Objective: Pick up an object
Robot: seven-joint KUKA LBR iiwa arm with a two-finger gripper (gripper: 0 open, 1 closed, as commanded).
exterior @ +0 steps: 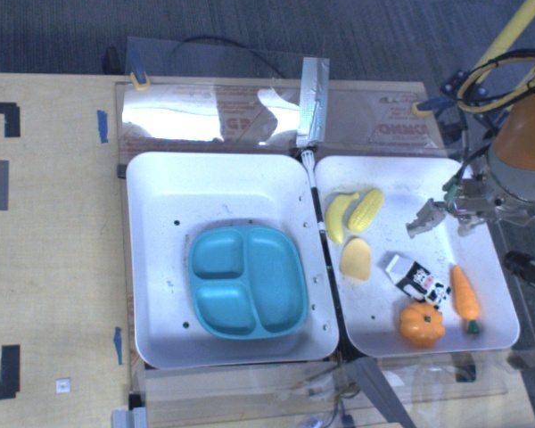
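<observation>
In the right bin (388, 324) lie a yellow corn cob (366, 209), a yellow banana (337, 217), a pale yellow wedge (356, 259), a black-and-white packet (417, 281), an orange carrot (465, 294) and a round orange fruit (422, 324). My gripper (446, 220) hangs over the bin's upper right part, above and to the right of the packet. It is open, and nothing sits between its fingers (422, 222).
The left bin (152, 239) holds a blue divided plate (247, 280). A clear panel with a taped metal strip (313, 101) stands behind both bins. Yellow and black cables (499, 56) hang at the upper right by the arm.
</observation>
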